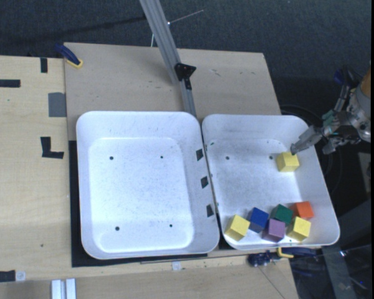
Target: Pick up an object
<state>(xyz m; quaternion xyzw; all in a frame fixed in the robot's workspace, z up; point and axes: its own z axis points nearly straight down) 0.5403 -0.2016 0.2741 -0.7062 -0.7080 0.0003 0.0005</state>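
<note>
The gripper point(305, 143) is above the right bin point(237, 185), just beside 1 yellow cube point(287, 161). I cannot tell its state.

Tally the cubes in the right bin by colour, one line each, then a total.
Yellow cubes: 3
Blue cube: 1
Green cube: 1
Purple cube: 1
Orange cube: 1
Total: 7

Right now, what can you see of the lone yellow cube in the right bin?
The yellow cube is a small, plain, matte block lying flat on the floor of the right bin, near its far right wall. It lies apart from the cluster of blocks at the near edge. The gripper is just above and right of it.
</note>
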